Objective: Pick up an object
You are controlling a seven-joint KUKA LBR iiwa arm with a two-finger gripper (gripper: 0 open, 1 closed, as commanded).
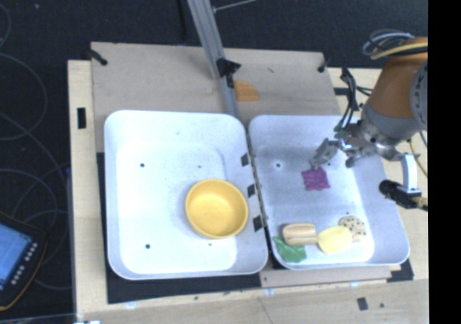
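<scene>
Arm [400, 92] seemingly cropped at right

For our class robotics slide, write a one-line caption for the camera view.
Gripper above the right bin near a purple piece; a yellow bowl sits in the left bin.

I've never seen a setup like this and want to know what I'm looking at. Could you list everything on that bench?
bins: two, white, side by side on the bench, left bin and right bin
bowl: one, yellow, in the left bin toward its lower right
purple piece: one, flat, middle of the right bin
tan block: one, right bin, near edge
yellow lump: one, right of the tan block
speckled round thing: one, pale with dark dots, by the yellow lump
green scrap: one, right bin's lower left corner
metal rail: one, grey, slanting down from the top to between the bins
arm: one, grey with orange band, from the right
pincer: one, above the purple piece
</scene>
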